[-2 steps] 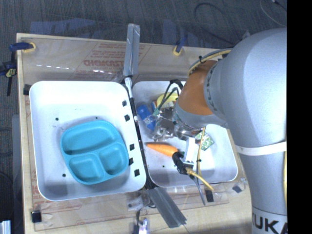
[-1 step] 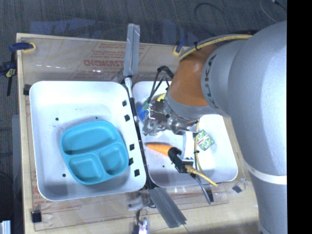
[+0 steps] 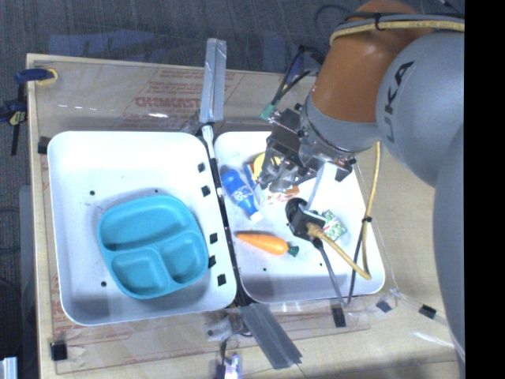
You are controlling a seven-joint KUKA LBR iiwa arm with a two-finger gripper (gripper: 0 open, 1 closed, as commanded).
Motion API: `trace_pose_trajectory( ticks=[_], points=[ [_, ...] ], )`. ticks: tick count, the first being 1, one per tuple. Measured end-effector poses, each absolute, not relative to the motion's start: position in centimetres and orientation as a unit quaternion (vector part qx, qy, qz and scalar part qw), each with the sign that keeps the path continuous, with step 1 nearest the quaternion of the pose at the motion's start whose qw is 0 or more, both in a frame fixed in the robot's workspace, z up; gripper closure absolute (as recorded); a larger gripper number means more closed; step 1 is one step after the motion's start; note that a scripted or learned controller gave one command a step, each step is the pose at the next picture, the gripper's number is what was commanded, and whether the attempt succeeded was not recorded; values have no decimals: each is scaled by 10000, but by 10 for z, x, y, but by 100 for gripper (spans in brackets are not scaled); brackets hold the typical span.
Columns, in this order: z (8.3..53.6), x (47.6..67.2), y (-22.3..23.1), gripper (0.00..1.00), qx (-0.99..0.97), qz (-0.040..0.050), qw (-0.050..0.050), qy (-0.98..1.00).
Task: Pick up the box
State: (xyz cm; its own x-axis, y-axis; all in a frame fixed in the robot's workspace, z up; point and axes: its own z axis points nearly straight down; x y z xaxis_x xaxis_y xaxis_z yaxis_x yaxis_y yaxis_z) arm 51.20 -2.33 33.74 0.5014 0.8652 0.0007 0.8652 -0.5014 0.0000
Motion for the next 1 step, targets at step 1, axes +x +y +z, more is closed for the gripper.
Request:
trace_pose_trajectory(
  ticks=[1],
  points=[
    [230,478,-20,100,-9454,27,18,-3258]
  ],
)
